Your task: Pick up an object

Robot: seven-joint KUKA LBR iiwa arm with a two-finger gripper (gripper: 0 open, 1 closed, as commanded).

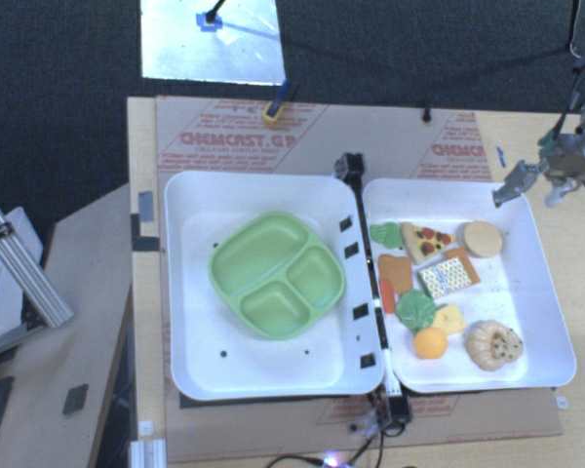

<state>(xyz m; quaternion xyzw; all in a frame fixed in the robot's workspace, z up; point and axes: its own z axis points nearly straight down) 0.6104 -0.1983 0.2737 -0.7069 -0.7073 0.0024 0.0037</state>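
An object to pick has not yet been gripped: the toy foods are all lying in the right bin (551,291), and nothing is being held between the fingers of the gripper (529,185). The gripper is being held at the far right corner of that bin, over its rim, and its two fingers are being kept spread apart with bare bin showing between them. The step in hand is judged to be the approach, before any descent.

The nearest piece is the round tan biscuit (483,239), lying just inside the bin from the gripper. Beside the biscuit a pizza slice (428,239) and a green leafy piece (386,233) are resting. Nearer the camera from the biscuit a patterned cracker (447,276), an orange slab (395,273), a green vegetable (415,310), a yellow wedge (450,319), an orange (430,343) and a speckled cookie (493,345) are crowded together, several touching.

The next move is judged to call for a short shift inward over the biscuit, then a straight drop with the fingers straddling it.

The left bin (190,359) is carrying a green divided plate (276,274), its three compartments bare.
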